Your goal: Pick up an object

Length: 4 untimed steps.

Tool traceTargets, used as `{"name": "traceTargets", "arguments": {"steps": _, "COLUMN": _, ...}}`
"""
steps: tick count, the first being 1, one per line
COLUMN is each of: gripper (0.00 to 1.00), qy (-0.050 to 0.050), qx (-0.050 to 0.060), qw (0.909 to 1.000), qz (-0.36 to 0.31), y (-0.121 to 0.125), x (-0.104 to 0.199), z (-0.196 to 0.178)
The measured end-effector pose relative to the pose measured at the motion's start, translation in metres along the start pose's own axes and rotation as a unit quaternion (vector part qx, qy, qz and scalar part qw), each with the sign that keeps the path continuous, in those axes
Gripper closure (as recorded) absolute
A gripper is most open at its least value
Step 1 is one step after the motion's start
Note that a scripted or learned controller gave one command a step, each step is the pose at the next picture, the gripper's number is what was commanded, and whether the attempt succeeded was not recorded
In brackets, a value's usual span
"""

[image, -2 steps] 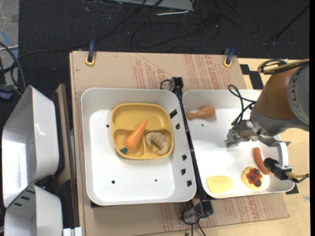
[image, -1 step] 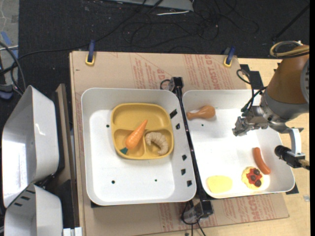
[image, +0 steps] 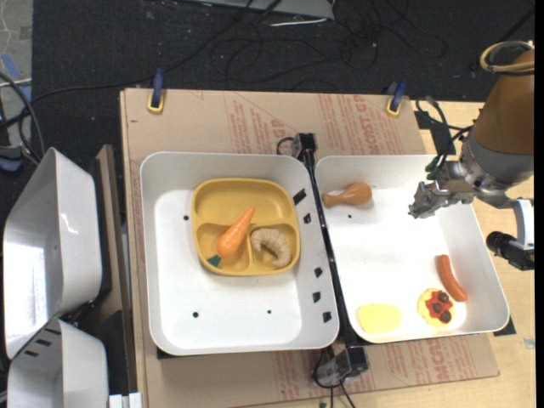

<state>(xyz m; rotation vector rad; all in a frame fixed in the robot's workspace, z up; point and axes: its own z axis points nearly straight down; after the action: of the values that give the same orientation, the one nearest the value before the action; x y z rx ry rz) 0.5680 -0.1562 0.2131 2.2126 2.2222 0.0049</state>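
Jaws [image: 422, 207], their state impossible to tell, hover over the right bin [image: 399, 253], right of a chicken drumstick [image: 348, 195].

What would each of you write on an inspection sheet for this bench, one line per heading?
Surface: brown board bearing left bin and right bin.
Job's things: carrot and shrimp in yellow tray, left bin; drumstick, sausage, yellow disc and small pizza in right bin.
Clutter: nothing seen.
Grippers: gripper over the right bin's upper right, nothing seen in it.
Cables: loose on dark floor behind.
Surroundings: yellow clamps at the board's back edge; white containers left.
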Motion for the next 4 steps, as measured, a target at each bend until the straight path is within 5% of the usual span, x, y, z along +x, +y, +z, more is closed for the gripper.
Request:
{"name": "traceTargets", "arguments": {"steps": 1, "gripper": 1.0, "qy": 0.0, "qx": 0.0, "qw": 1.0, "qz": 0.0, "y": 0.002, "x": 0.0, "z": -0.048}}
{"name": "traceTargets", "arguments": {"steps": 4, "gripper": 1.0, "qy": 0.001, "qx": 0.002, "qw": 1.0, "qz": -0.002, "y": 0.024, "x": 0.14, "z": -0.033}}
